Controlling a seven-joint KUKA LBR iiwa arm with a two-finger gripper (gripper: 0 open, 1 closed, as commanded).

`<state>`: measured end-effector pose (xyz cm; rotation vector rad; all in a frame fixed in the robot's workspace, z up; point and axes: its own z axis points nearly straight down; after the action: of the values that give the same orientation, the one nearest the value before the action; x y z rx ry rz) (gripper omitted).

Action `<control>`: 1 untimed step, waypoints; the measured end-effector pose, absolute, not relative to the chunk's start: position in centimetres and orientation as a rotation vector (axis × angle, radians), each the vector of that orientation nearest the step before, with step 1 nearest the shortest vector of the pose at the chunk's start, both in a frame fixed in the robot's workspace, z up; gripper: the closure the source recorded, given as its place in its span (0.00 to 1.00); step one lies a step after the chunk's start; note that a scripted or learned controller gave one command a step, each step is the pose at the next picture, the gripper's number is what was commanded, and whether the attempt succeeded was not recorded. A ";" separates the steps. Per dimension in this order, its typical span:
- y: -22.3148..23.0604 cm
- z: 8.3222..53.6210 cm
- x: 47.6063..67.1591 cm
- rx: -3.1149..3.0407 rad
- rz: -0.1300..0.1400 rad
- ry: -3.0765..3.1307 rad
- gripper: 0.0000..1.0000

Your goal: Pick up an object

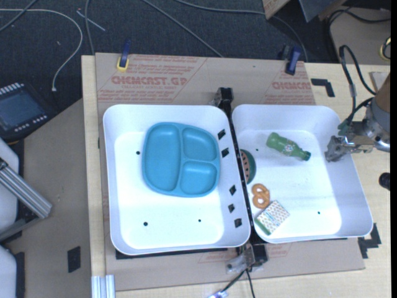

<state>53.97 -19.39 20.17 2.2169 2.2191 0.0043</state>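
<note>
Early in the pick, by the look of it: nothing lifted yet. Gripper (338, 146) at the far right wall of the right bin (347, 191), low over the rim, well apart from everything inside. Too small and blurred to tell whether wide or narrow; nothing visible between its tips.

Likeliest target: green bottle (288, 146), lying on its side in the upper middle of the right bin, cap end pointing toward the gripper, tilted slightly down to that side. Nearest thing to the gripper, with bare white floor between.

Other candidates, all against the right bin's left wall: pretzel (260, 195) below the bottle, patterned packet (272, 216) just under the pretzel, touching or nearly so, and a dark round striped thing (247, 164) half hidden at the divider.

In the left bin (124, 166), a blue divided plate (181, 159), flat, alone, well apart from the gripper.

Next move, as a judgement: travel inward from the right wall toward the bottle, line up across its narrow body rather than along its length, descend, close. Risk: round bottle rolling away on the smooth floor if the approach lands off-centre.
</note>
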 end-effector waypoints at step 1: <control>-18.6 26.2 54.4 2.214 0.006 2.219 1.00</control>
<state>54.39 -18.61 26.24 2.2141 2.2193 0.0058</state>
